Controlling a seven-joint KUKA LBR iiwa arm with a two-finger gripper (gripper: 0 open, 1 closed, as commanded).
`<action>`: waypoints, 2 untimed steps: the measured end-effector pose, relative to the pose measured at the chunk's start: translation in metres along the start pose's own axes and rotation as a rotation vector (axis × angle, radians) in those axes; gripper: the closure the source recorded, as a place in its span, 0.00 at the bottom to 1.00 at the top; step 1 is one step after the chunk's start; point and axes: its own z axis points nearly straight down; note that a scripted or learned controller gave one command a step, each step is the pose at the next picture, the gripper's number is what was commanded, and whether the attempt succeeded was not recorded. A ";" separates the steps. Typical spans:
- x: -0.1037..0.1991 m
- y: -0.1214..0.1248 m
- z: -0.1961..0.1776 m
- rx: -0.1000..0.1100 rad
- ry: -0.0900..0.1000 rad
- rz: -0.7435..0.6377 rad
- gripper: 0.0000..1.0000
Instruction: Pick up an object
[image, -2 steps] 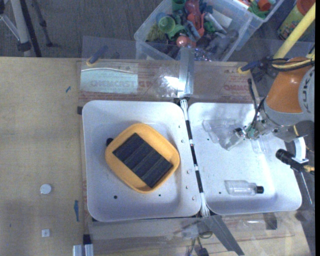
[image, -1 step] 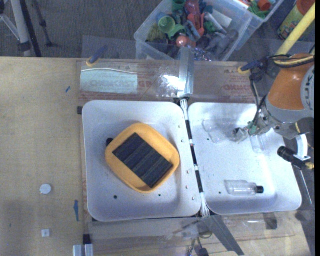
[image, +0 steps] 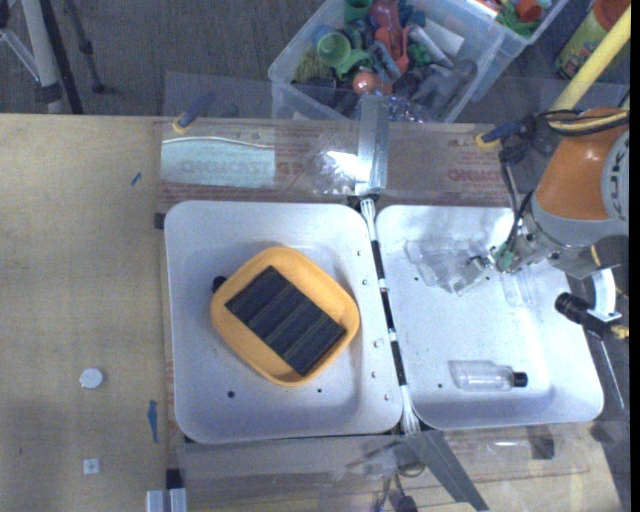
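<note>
Far to the hand's left, on the bare tan desk, we see a small pale disc lying alone. Closer, yet well apart from the hand, the left bin holds a rounded yellow tray with a dark ribbed slab on top; it looks rigid, smooth and broad, likely too wide for a two-finger grip.

Across the divider, the right bin carries a crumpled clear plastic piece just left of the hand, thin and glossy. Below the hand, near the bin's front wall, lies a small clear bottle with a dark cap, on its side.

The hand sits low at the bin's upper right, beneath the orange-banded wrist. We cannot tell how it is set, and we see nothing held in it.

We judge the risks plainly: the transparent film may crumple or slip away, and the round bottle may roll aside if pinched off-centre.
</note>
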 end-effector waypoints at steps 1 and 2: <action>0.014 0.060 0.013 0.014 -0.001 0.027 0.00; 0.016 0.060 0.005 0.019 0.002 0.020 1.00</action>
